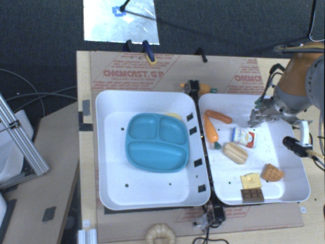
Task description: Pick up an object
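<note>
The right bin [292, 161] holds a reddish sausage [218, 117], an orange carrot [211, 130], a small white carton [243, 136], a tan bread roll [235, 152], a waffle piece [272, 173], a yellow cheese square [250, 180] and a brown chocolate bar [252, 194]. My gripper [255, 118] hangs over the back right part of this bin, just up and right of the carton. I see nothing in its grasp. The grey arm with its orange band [297, 80] comes in from the right.
The left bin [109, 151] carries a blue divided plate [157, 142] with a pale yellow item [174, 116] peeking out behind it. An orange object [203, 89] lies behind the bins. A ring-shaped pastry [160, 234] sits at the front bench edge.
</note>
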Controlling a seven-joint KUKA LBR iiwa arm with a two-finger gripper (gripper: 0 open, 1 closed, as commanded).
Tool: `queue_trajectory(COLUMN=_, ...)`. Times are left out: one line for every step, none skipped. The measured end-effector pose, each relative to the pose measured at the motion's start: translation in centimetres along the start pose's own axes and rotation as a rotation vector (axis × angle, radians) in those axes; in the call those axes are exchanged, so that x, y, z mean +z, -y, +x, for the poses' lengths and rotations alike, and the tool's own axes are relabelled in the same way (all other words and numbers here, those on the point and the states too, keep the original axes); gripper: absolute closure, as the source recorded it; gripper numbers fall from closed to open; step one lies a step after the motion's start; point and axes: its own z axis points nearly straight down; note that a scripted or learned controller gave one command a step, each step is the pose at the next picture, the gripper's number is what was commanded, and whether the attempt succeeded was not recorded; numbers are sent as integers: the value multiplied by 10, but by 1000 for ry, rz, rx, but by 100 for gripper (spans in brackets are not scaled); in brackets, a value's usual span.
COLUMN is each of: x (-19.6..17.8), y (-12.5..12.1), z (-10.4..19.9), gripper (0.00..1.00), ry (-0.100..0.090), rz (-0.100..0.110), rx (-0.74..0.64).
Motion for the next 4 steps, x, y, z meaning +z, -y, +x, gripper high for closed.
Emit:
queue_trajectory(x=-46, y=2, z=-6, gripper=100, ry=-1, rz=2, rx=5)
queue_trajectory(x=-110, y=3, z=-3, gripper=100, ry=0, rz=-2, rx=2)
queue_trajectory(x=-129, y=2, z=-3, gripper=100, ry=-1, rz=2, rx=1)
queue_trajectory(x=-137, y=-13, z=50, gripper=100, ry=-2, rz=2, rx=-2)
